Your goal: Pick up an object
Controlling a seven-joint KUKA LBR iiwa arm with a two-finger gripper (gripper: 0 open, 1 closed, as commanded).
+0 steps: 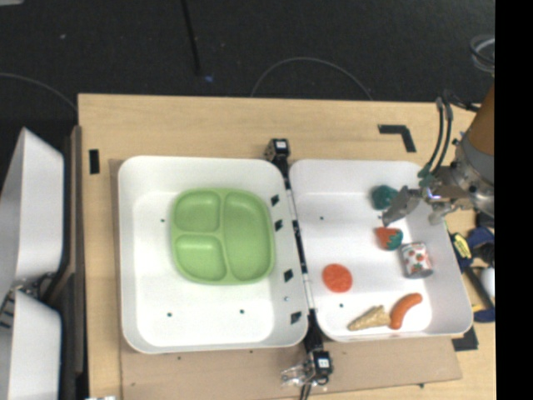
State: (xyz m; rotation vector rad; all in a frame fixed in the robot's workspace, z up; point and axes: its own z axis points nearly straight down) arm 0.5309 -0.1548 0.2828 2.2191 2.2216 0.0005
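Note:
In the right bin [333, 192] lie several small objects: a teal lump [383, 195], a red and green strawberry-like piece [388, 238], a clear cube with red spots [416, 259], a red-orange disc [336, 277], an orange sausage shape [405, 308] and a tan cone [368, 317]. My gripper [414, 212] reaches in from the right over the bin's far right part. It is open, with one grey finger [398, 207] slanting down just right of the teal lump and above the strawberry piece. Nothing sits between the fingers.
The left bin [146, 307] holds a green divided plate [223, 236]. A black divider with clips [293, 248] runs between the bins. Cables and blue-yellow items [470, 244] lie at the bench's right edge. A white box [33, 215] stands at the far left.

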